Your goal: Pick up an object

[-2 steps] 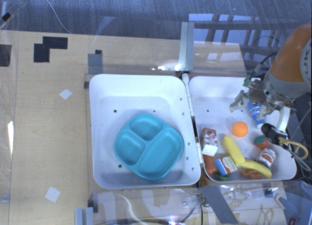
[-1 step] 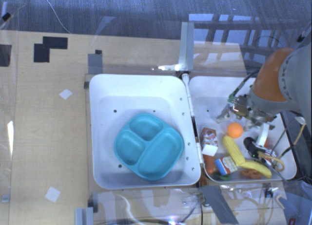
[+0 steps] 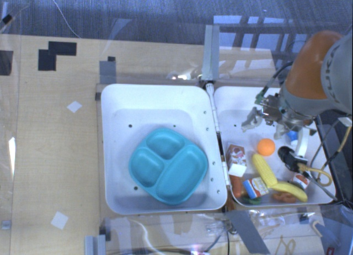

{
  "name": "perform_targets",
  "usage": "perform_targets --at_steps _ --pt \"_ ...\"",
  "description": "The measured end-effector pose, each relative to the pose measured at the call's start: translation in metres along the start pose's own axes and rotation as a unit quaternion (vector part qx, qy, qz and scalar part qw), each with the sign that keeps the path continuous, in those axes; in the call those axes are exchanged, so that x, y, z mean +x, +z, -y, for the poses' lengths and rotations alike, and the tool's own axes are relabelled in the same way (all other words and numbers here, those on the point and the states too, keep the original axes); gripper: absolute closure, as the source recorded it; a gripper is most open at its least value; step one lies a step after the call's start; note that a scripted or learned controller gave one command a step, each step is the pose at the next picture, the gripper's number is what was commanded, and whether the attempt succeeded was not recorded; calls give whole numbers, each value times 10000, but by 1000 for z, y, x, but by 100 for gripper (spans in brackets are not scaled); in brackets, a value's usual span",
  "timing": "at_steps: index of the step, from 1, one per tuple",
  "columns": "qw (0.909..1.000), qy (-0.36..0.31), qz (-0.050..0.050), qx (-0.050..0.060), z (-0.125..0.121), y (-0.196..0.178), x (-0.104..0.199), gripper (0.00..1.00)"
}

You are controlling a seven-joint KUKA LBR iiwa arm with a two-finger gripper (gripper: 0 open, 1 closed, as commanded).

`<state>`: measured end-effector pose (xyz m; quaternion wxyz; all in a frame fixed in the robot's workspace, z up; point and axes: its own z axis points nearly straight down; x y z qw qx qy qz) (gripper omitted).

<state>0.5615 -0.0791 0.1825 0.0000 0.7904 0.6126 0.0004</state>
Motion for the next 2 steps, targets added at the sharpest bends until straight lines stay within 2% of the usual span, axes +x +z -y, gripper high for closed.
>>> perform_targets --at_steps 1,2 --pt "9997 -249 5 0 46 -90 25 0" --pt "9960 -895 2 14 5 18 -48 0"
